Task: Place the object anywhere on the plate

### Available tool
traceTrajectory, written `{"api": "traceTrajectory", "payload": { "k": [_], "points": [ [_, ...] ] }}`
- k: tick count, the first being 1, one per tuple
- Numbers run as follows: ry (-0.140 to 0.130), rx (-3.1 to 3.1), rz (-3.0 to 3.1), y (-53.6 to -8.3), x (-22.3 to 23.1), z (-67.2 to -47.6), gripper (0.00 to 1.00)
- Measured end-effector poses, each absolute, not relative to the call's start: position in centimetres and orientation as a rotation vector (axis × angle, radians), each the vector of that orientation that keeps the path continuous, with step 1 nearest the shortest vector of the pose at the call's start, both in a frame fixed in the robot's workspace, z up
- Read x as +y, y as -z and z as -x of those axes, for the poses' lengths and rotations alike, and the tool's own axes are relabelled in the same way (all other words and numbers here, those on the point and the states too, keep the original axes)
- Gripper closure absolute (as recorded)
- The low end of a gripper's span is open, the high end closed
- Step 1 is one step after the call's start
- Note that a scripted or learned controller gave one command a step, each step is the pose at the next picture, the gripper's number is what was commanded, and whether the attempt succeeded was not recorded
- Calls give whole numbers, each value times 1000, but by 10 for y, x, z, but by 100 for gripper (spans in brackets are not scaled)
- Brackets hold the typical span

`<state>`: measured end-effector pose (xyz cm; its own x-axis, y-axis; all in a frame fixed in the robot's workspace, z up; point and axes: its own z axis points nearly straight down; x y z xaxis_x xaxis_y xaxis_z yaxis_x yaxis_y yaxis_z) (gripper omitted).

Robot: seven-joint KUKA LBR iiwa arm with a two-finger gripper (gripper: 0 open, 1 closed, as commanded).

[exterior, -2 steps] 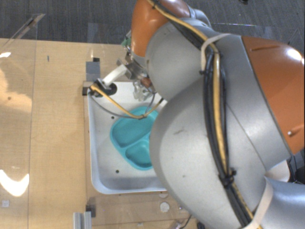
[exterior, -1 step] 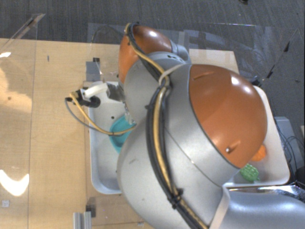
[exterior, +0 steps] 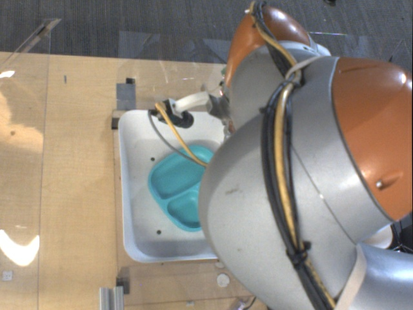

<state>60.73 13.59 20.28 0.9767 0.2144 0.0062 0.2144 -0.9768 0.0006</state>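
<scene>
**benchwatcher:** One white bin [exterior: 132, 192] is about all you get a clean look at, operator. Your arm [exterior: 290, 192] reaches in from the right. Its big grey link, orange band [exterior: 368, 115] included, sits over most of the view.

**gripnerd:** Yep. Your pincer [exterior: 218, 106] is up at the bin's far edge, tucked against that link. Honestly, you can't tell from this whether it's open or closed, because the arm hides the business end.

**benchwatcher:** The plate's easy though. Your teal plate [exterior: 169, 179] lies flat on the bin floor. It's below the pincer in the view and a bit to its left, near it but apart. It's a divided one, with a big compartment on the side closer to the pincer and a smaller one on the side away from it. The plate's right part slips under the arm.

**gripnerd:** As for the object you're meant to set down, no telling where it is with that link in the way. The wooden bench [exterior: 64, 173] runs off to the pincer's left, well past the bin wall.
</scene>
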Motion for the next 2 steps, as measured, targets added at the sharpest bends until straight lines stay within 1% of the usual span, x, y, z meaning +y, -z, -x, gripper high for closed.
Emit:
{"api": "traceTrajectory", "payload": {
  "k": [1,2],
  "points": [
    [10,-416,3115,-267,98,-657,100],
    [2,-326,3125,-221,94,-644,100]
  ]
}}
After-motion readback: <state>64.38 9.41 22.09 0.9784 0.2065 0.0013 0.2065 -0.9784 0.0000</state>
